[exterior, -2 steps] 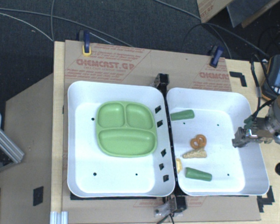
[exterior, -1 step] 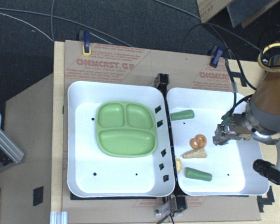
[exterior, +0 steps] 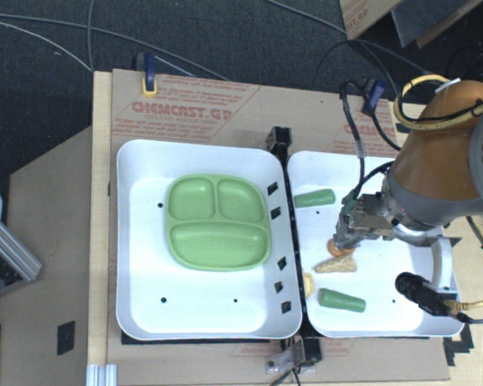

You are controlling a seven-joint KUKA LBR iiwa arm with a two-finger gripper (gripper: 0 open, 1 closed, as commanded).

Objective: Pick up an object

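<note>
Camera view, bench: a brown board [exterior: 231,105] printed with red lettering carries two shallow white bins side by side.
Camera view, left bin [exterior: 135,304]: holds a green divided plate [exterior: 219,222] with three compartments, lying flat near the bin's middle.
Camera view, right bin [exterior: 381,317]: holds four small objects, all in its left half.
Camera view, upper green piece [exterior: 314,198]: a short cylinder lying near the bin's far left corner, apart from the others.
Camera view, lower green piece [exterior: 341,301]: a similar cylinder lying near the bin's front edge.
Camera view, tan piece [exterior: 336,266]: a pale, flat, roughly wedge-shaped object between the two green pieces.
Camera view, orange piece [exterior: 337,247]: a small object just above the tan piece, touching or nearly touching it, and partly covered by the gripper.
Camera view, arm [exterior: 446,153]: grey with an orange band, reaching in from the right over the right bin.
Camera view, gripper [exterior: 346,237]: lowered directly over the orange piece; the fingertips are too small and shadowed here to judge, so whether they are spread or closed, or gripping anything, cannot be told.
Camera view, black fitting [exterior: 420,293]: lies over the right bin's near right part, below the arm.
</note>
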